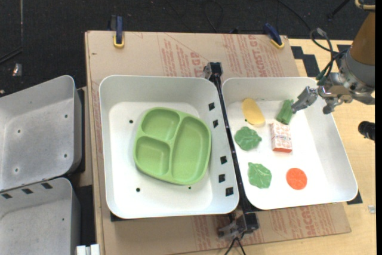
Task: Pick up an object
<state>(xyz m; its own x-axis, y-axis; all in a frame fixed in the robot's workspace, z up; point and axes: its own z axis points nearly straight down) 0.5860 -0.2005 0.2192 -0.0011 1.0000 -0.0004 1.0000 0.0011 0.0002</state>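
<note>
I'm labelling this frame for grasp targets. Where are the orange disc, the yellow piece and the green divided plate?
orange disc (296, 178): camera view, middle of its top face.
yellow piece (253, 111): camera view, middle of its body.
green divided plate (172, 145): camera view, ridge between its compartments.

tray (173, 146) in left bin (113, 98), carton (281, 137) in right bin (340, 152)

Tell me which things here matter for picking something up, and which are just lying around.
For the job:
claw
green block
yellow piece
red and white box
two green leaves
orange disc
right bin

Lying about:
green divided plate
left bin
clamps
</note>
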